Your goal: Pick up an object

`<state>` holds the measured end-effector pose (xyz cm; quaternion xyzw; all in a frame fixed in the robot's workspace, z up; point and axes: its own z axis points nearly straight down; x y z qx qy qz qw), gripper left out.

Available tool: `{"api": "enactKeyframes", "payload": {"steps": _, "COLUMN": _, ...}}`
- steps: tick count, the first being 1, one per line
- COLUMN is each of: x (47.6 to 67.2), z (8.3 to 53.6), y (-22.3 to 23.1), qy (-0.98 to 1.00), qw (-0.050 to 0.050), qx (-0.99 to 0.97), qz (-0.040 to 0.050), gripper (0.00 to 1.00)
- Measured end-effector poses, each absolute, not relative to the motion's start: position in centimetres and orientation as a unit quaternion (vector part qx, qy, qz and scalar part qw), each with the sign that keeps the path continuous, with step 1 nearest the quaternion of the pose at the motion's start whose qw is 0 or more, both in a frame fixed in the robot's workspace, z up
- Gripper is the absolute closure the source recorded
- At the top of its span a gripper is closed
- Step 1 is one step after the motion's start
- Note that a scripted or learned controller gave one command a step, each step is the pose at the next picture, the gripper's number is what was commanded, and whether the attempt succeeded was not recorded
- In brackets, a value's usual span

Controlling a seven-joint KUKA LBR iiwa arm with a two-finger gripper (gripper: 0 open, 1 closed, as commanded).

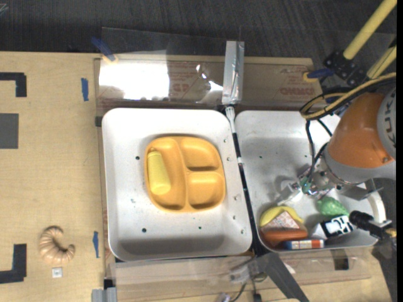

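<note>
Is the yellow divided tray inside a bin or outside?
Inside: the yellow tray lies flat within the left bin.

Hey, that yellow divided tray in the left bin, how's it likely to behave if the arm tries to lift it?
The yellow divided tray looks like rigid moulded plastic, so it probably stays stiff rather than flopping. It lies flat and wide in the left bin, so rolling seems unlikely, but an edge grasp may tilt it. Its glossy surface may be slippery.
</note>
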<state>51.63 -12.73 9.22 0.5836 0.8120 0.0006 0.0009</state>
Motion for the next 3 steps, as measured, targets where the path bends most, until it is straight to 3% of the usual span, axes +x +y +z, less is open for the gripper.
{"api": "enactKeyframes", "payload": {"steps": 1, "x": 51.8, "z": 10.2, "y": -12.6, "qy": 0.812, "qw": 0.002, "qx": 0.583, "qz": 0.0017, "gripper": 1.00}}
{"api": "enactKeyframes", "payload": {"steps": 2, "x": 52.8, "z": 15.5, "y": -17.9, "qy": 0.862, "qw": 0.003, "qx": 0.508, "qz": 0.0005, "gripper": 1.00}}
{"api": "enactKeyframes", "payload": {"steps": 3, "x": 49.3, "z": 9.5, "y": -15.9, "qy": 0.835, "qw": 0.002, "qx": 0.550, "qz": 0.0008, "gripper": 1.00}}
